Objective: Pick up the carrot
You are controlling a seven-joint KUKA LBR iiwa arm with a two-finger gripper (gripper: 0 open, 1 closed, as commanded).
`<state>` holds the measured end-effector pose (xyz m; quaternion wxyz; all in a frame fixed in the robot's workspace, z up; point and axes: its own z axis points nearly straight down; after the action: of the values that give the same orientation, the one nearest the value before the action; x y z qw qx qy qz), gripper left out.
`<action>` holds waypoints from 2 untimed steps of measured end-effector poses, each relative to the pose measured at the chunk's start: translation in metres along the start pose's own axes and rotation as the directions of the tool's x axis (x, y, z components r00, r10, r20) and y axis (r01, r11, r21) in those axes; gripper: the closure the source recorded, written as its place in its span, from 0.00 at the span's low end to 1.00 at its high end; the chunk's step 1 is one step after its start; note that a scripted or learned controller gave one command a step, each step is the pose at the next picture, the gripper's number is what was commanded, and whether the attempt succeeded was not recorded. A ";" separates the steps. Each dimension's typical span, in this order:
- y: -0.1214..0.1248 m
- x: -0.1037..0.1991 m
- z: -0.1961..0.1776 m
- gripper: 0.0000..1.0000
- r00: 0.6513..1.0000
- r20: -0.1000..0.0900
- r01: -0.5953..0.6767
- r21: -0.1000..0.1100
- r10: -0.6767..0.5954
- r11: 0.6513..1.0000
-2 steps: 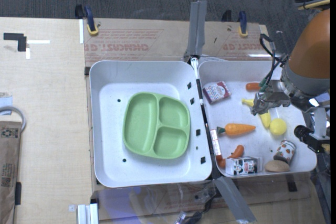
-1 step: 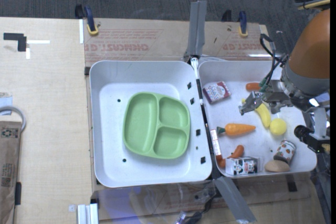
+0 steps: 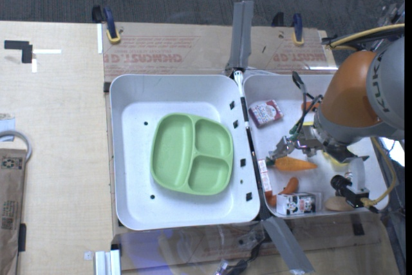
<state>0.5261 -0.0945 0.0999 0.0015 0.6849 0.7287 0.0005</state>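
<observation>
In right bin [image 3: 277, 90]: orange tapered carrot [image 3: 295, 164].

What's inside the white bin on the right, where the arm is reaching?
In the right bin: a carrot by the end effector, a red packet and a small carton. The arm covers the rest.

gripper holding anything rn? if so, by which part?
Cannot tell. The gripper sits right at the carrot's left end in the right bin, but no grip is visible.
</observation>
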 end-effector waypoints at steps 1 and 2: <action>-0.033 -0.007 0.003 0.00 0.978 -0.005 -0.207 -0.008 0.207 0.978; -0.045 0.002 0.004 0.00 0.986 0.000 -0.164 -0.008 0.164 0.986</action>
<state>0.4809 -0.0950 0.0956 0.0045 0.7424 0.6699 0.0032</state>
